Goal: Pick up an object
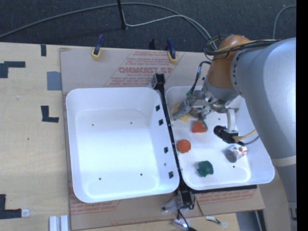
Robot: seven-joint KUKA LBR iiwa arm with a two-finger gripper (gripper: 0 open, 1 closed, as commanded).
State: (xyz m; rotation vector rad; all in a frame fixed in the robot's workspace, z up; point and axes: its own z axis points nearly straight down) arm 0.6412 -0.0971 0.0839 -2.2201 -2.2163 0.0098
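A red lump (198, 127) lies in the right bin (231, 175), towards its far half, just below my pincer (195, 106). A yellowish piece (181, 112) sits right beside the pincer on the side of the black strip (166, 129) that divides the two bins; I cannot tell whether they touch. Nearer the camera, an orange ball (183, 146) rests close to that strip. A green lump (205, 168) lies near the front wall, and a small white and red thing (236, 152) lies apart to its right. The left bin (115, 148) stands alongside, on a cardboard sheet (134, 71) clamped to the tabletop (29, 143).

My arm (269, 95) reaches in from the right, bulky and grey. Its orange band (224, 66) is above the bin's far edge and the wrist is bent down into the bin. The pincer is low among the things, but whether it is open or closed I cannot tell.
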